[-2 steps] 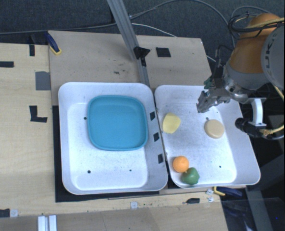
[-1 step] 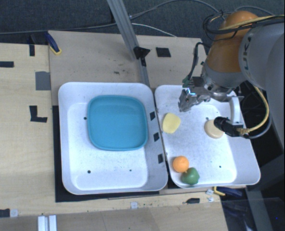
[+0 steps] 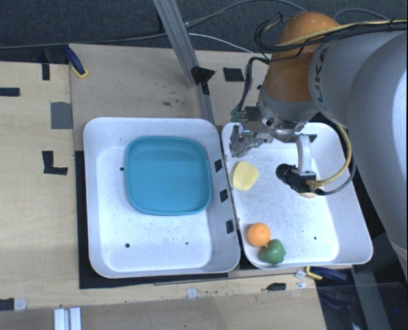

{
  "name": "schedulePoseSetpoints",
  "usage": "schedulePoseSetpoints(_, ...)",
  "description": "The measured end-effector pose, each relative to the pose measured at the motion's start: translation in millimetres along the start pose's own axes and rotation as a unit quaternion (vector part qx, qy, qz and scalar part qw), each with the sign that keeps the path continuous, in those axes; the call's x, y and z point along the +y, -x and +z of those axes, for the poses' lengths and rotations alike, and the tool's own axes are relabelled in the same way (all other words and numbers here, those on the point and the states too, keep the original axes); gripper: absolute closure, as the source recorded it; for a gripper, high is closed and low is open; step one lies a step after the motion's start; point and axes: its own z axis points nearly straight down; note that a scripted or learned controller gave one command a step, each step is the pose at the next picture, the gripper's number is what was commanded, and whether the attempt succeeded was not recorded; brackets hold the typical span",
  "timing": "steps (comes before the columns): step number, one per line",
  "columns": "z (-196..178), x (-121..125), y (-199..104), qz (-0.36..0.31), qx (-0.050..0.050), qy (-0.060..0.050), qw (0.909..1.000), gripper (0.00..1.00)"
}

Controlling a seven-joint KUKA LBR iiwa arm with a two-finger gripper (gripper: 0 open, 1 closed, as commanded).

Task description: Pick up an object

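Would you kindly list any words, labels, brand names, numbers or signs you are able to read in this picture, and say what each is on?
None can be read.
Grey robot arm: dark marks on its casing, too blurred to read.
Blue square plastic plate, two shallow white bins, and pale yellow, orange and green objects: no text.

plate (image 3: pixel 168 174) in left bin (image 3: pixel 100 205) | three fruits (image 3: pixel 259 234) in right bin (image 3: pixel 341 239)

Arm (image 3: pixel 341 67) bent low — wrist down
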Motion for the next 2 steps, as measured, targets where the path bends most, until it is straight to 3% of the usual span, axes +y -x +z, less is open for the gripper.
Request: schedulePoseSetpoints(2, -3.7, 15.1, -97.4, 0.000, 0.000, 0.000, 1.0000, 1.00)
